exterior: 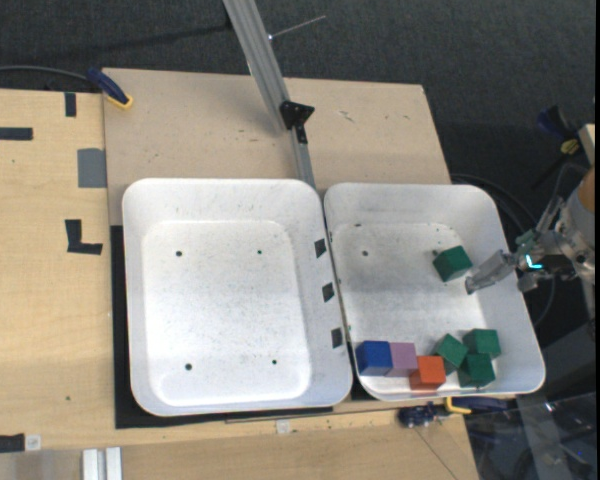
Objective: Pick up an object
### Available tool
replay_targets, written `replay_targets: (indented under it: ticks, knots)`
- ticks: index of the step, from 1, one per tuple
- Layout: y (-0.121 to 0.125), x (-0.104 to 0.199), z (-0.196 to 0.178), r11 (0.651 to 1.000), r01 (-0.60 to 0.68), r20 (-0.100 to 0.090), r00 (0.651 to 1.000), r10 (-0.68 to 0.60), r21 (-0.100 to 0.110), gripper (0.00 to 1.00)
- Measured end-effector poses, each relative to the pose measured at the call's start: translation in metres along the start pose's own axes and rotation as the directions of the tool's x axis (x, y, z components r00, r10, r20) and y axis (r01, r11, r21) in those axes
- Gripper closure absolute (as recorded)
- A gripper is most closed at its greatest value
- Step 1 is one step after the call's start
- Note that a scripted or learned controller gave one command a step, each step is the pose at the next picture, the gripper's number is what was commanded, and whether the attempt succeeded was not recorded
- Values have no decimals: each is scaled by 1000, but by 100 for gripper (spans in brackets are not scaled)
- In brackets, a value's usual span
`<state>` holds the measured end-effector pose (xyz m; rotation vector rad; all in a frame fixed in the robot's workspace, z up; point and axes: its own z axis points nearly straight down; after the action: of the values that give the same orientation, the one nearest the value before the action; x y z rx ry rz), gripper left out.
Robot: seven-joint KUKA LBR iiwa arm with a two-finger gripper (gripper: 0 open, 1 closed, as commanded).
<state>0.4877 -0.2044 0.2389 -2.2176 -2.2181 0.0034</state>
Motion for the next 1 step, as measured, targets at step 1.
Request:
replay_targets:
  ticks: [1]
  knots:
    - [1,0,-2,1000,2,1,1000,-2,-4,0]
